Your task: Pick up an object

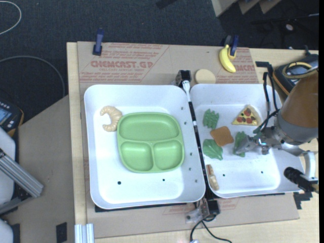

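One green leafy piece [240, 142] lies against the fingers [245, 147].

I see the right white bin [238, 184] crowded up top: triangular pizza slice toy [247, 116], brown square toy [221, 135], green leafy pieces [212, 149] close together; bare floor below them. Green divided plate [151, 140] fills the left bin.

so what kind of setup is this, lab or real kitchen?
Looks like a robotics lab bench, not a kitchen. Two white bins sit on a cardboard-covered bench, holding toy food such as a pizza slice and a croissant. The grey arm's gripper reaches in, with loose cables on the carpet.
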